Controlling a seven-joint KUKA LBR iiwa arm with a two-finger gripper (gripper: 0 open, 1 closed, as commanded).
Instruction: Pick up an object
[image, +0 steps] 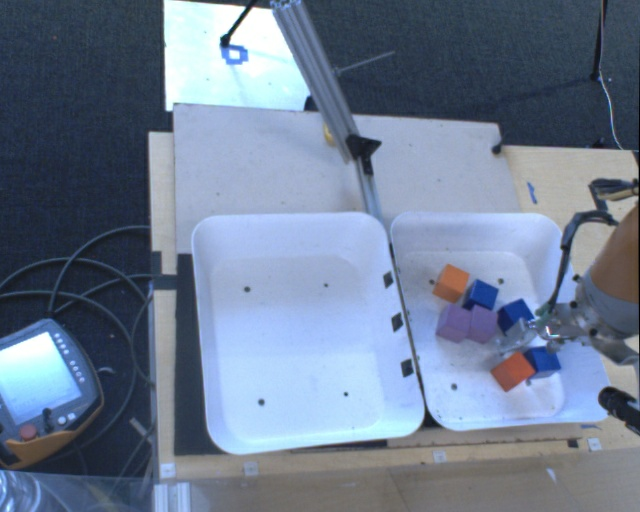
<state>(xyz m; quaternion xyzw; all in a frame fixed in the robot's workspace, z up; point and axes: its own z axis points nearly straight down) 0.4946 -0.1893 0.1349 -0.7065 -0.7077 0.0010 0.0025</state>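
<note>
**Arm pose, single frame**

Arm (612, 290) enters from right edge, wrist low over the right side of the view. Orange band visible above grey wrist. Gripper (527, 337) points left and slightly down. Finger state not resolvable; metal tips blurred.

Two orange cubes (452, 283) (513, 371), three blue cubes (481, 294) (514, 314) (543, 361) and two touching purple cubes (468, 324) are clustered in the right bin (420, 300).
</note>
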